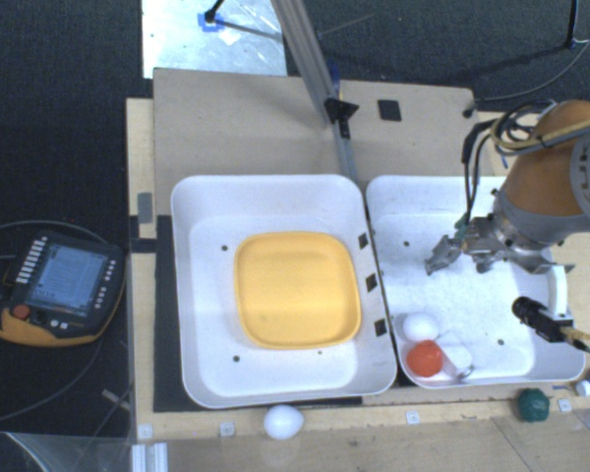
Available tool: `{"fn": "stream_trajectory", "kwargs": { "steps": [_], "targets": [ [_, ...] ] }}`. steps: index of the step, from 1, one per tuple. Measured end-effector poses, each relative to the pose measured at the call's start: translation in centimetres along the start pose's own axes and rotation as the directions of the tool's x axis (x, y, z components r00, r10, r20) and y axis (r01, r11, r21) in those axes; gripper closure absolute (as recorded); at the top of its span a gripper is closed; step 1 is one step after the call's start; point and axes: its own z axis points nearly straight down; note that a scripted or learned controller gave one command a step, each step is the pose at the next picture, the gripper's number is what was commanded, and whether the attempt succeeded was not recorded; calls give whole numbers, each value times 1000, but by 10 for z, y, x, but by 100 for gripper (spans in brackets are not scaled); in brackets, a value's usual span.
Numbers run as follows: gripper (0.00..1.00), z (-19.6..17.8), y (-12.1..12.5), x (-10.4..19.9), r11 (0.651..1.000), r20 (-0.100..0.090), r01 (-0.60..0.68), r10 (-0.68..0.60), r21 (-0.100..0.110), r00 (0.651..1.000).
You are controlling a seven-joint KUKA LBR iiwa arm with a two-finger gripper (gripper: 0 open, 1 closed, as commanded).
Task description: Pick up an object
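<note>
- The arm (560,170) came in from the right and ran off the frame edge, so only its grey wrist and orange band showed.
- The gripper (450,254) hung over the right bin (413,214), above the bin's middle and apart from the things at the front edge.
- Whether the fingers were open or closed could not be told; at this slant they read as one grey, blurred lump, and nothing showed between them.
- A red ball (425,359) lay in the right bin's front-left corner; it was round, matte and orange-red.
- A white ball (420,326) lay just behind the red ball, touching it or nearly so; against the white bin its outline was faint.
- A pale clear piece (457,354) lay just right of the red ball; its shape was too washed out to name.
- A yellow tray (298,288), square with rounded corners and a shallow dip, lay flat in the middle of the left bin (206,264).
- A white egg (283,422) lay on the worktop (236,116) outside the bins, just in front of the left bin's front wall.
- A dark green ball (532,405) lay on the worktop at the right bin's front-right corner.
- A pendant (57,288) with a lit screen lay on the dark floor to the left; its screen text was too small to read.
- No brand or label could be read anywhere.
</note>
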Motion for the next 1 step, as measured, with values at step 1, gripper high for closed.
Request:
{"fn": "stream_trajectory", "kwargs": {
  "steps": [1],
  "targets": [
    [100,-12,1,0,1000,0,0,0,-4,1000]
  ]
}}
